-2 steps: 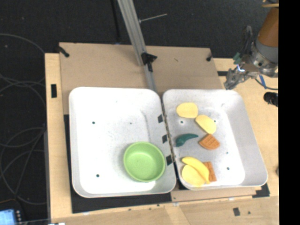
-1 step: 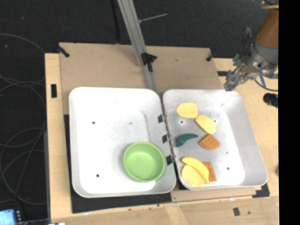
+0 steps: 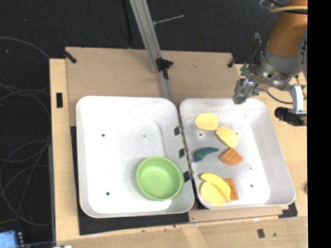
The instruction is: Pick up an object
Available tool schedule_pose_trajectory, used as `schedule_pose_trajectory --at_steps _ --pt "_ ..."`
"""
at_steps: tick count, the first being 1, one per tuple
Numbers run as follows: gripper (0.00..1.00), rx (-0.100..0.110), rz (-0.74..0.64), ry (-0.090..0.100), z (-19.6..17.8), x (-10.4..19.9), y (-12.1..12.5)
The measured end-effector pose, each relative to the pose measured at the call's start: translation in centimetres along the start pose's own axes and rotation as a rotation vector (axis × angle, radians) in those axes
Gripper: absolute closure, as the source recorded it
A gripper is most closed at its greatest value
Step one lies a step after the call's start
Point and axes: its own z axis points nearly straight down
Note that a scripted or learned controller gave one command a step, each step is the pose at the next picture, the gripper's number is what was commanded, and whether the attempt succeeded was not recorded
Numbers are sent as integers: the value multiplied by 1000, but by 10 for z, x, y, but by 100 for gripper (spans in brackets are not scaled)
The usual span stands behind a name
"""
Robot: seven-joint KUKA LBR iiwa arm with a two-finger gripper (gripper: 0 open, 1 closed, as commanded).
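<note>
The claw (image 3: 242, 94) hangs over the far rim of the right bin (image 3: 269, 138), near its back right corner; whether it is open or gripping anything I cannot tell. The nearest piece, a yellow disc (image 3: 206, 121), lies toward the bin's middle, nearer the front and left of the claw.

A light wooden bench (image 3: 129, 74) carries two shallow white bins side by side, their inner edges touching. The left bin (image 3: 114, 138) lies just beside the right bin (image 3: 258, 149), which reaches nearer the bench's right edge. A slanted metal rail (image 3: 147, 30) crosses the bench's far side behind the left bin.
</note>
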Motion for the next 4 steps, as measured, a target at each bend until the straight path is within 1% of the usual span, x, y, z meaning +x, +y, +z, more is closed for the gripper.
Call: schedule_pose_trajectory --at_steps 1,2,3,4 --pt "100 0 -2 3 1 54 6" --pt "100 0 -3 4 -9 101 1" --pt "100 2 -3 3 -6 161 2" --pt "100 -1 -3 4 -12 209 -1"
